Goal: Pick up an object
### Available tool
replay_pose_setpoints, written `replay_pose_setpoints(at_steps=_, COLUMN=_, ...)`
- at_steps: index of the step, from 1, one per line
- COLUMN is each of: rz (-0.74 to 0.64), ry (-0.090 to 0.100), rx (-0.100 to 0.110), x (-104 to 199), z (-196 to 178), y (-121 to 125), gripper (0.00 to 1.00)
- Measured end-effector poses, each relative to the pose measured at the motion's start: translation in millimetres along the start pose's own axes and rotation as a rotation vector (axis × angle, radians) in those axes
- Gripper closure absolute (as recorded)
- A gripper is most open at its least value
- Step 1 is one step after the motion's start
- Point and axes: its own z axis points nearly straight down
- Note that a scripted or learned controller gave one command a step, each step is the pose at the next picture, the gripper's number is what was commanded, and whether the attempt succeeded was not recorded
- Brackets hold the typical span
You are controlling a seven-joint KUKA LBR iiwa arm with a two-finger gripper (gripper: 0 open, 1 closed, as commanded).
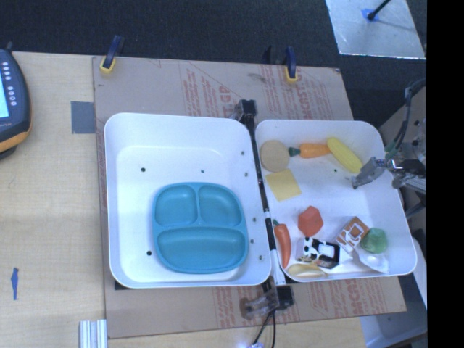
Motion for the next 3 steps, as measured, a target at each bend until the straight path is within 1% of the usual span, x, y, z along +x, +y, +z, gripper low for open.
replay_pose_setpoints(at_steps=1, rz=-0.008, ry=0.006, rx=0.01, x=82, z=100, y=8, gripper=0.0)
replay_pose_setpoints(at_steps=2, rz=0.0, ry=0.003, rx=0.008, x=100, z=124, y=-42, gripper=0.0)
replay_pose_setpoints(at_steps=3, rz=-0.002, ry=0.0, rx=0.003, x=97, z=111, y=-40, gripper=1.0)
